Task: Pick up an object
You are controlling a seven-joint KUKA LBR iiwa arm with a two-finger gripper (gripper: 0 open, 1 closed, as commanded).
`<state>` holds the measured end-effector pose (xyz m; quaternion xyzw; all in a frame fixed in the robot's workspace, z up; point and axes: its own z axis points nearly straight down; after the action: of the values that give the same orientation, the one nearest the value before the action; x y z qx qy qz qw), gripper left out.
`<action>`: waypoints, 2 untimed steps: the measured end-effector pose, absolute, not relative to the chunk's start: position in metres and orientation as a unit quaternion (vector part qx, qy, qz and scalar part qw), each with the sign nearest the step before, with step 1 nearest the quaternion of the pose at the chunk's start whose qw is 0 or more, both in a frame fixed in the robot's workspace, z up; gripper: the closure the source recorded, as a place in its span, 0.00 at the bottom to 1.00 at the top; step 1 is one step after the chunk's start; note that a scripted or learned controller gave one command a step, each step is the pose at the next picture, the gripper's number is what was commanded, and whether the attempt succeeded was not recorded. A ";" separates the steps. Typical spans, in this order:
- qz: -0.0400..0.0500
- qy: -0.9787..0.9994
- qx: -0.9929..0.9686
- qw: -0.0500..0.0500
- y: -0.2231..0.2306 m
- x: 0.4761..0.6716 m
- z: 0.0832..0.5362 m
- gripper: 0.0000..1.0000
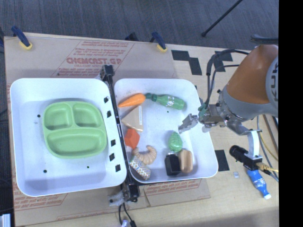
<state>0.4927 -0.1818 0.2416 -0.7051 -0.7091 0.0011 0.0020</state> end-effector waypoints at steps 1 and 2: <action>0.001 -0.781 -0.625 0.002 -0.158 0.518 0.145 0.00; 0.000 -0.824 -0.567 -0.001 -0.179 0.508 0.092 0.00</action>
<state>0.5077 -0.1791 0.0918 -0.5665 -0.8240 0.0004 -0.0007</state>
